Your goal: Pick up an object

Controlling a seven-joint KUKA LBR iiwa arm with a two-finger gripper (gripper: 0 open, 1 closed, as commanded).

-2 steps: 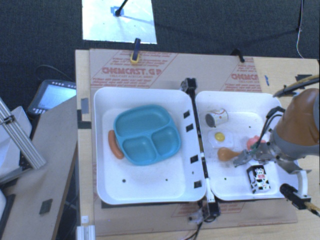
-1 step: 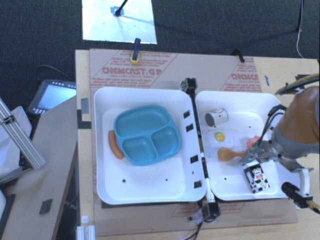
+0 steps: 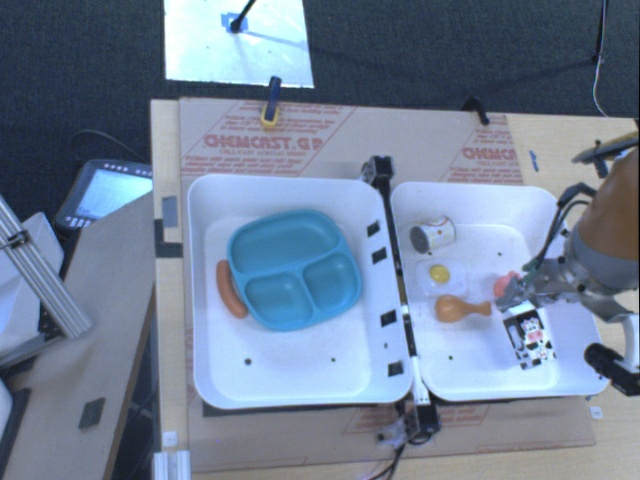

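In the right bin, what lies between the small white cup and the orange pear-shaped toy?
In the camera view, a small yellow piece lies between the white cup and the orange toy, on the right bin floor.

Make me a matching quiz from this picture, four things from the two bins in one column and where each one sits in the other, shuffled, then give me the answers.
Things:
1. blue divided plate
2. orange sausage
3. white cup
4. black-and-white card

Places:
A. right bin, far side, lying on its side
B. middle of the left bin
C. right bin, near right part, just below the hand
D. left bin, against the plate's left edge

Pairs: 1-B, 2-D, 3-A, 4-C
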